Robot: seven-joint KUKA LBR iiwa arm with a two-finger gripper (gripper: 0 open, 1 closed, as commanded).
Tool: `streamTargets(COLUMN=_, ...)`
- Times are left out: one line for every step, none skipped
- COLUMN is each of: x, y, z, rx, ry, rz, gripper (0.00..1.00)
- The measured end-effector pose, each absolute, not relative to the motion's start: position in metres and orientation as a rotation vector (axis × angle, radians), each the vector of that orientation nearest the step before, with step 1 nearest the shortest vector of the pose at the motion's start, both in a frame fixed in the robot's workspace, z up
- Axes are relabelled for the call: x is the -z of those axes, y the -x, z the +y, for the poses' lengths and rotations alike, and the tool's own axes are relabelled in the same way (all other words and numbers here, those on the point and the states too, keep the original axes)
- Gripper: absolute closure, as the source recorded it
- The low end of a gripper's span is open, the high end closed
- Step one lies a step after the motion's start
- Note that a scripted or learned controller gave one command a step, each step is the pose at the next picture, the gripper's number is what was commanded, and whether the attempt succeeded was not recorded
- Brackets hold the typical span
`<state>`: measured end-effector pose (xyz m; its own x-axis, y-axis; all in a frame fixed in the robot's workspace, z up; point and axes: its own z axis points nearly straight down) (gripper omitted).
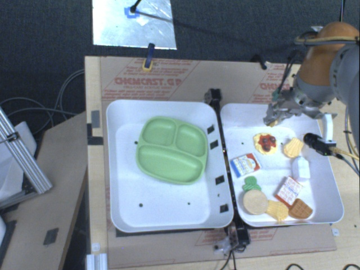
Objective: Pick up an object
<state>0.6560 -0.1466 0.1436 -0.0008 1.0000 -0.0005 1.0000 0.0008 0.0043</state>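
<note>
Right bin (337, 207), near edge: a waffle (301, 209) at the near right corner, a yellow cracker (278, 210) touching it, a round biscuit (255, 202) beside that with a green sprig (250, 181) at its far rim. A red-and-white packet (288, 190) sits just behind the waffle.

Mid bin: a blue-and-white carton (244, 165) near the left wall; a small white block (302, 167) toward the right wall.

Further back: a red-and-yellow food piece (265, 143), and a yellow chip (292, 148) beside it. No single target named; the red-and-yellow piece lies closest under the claw.

Far edge of the right bin: claw (271, 120) hangs above the floor, nothing seen between its tips; open or closed, cannot tell.

Left bin (121, 207): a green divided tray (171, 149), centred.

Judgement: approach step. Best done by descending straight onto the red-and-yellow piece, straddling its narrow side, clear of the chip.
</note>
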Motion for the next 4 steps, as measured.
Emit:
streamTargets(x=-0.203, y=-0.661, z=-0.153, rx=-0.005, ry=-2.216, rz=2.220, gripper=1.00)
streamTargets(x=-0.225, y=-0.662, z=-0.153, rx=-0.004, ry=-2.215, rz=2.224, gripper=1.00)
streamTargets(x=-0.234, y=-0.620, z=-0.130, rx=0.001, ry=-2.219, rz=2.224, gripper=1.00)
streamTargets(x=-0.222, y=-0.574, z=-0.105, rx=0.000, ry=-2.221, rz=2.223, gripper=1.00)
